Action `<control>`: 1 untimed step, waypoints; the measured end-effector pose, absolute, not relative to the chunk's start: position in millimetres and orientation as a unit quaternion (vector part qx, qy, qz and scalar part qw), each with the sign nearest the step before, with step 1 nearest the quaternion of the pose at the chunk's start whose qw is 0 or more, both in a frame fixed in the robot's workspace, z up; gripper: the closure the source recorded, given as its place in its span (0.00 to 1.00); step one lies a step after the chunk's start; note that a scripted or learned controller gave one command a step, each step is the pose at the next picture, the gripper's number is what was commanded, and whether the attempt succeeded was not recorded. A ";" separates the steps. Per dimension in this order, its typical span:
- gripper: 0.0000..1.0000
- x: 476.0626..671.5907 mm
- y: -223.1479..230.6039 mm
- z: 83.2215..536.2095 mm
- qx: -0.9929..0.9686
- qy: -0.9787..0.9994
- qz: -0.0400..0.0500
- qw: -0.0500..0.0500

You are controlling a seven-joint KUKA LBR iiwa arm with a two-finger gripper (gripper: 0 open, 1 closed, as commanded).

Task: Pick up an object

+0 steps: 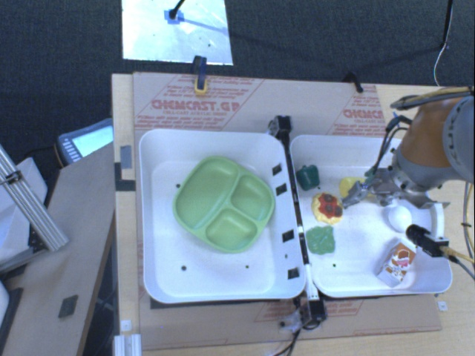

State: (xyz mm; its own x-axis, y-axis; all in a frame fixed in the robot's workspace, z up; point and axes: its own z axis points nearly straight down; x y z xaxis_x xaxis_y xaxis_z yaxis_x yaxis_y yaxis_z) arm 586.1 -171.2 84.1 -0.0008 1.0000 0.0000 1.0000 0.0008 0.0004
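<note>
The right bin (356, 286) holds several small objects: a dark green pepper-shaped piece (307, 176), a yellow piece (348, 186), a round red-and-yellow piece (326, 208), a pale green lump (320, 239), a white egg-like ball (397, 216) and a small white carton (398, 264). My gripper (357, 193) reaches in from the right and hangs low over the bin. Its tip is just right of the red-and-yellow piece and right beside the yellow piece, partly covering it. Nothing shows as held.
The left bin (159, 273) carries a light green divided plate (224, 204) in its middle. A black clip divider (291, 199) runs between the two bins. The grey and orange arm (434, 143) crosses the right bin's far right corner.
</note>
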 end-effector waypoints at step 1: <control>1.00 587.2 -171.7 95.8 0.707 0.707 0.001 0.002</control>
State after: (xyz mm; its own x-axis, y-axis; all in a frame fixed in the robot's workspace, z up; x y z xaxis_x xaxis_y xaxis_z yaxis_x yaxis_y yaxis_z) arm 587.2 -171.7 95.8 -0.0003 1.0000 -0.0013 1.0000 0.0003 0.0042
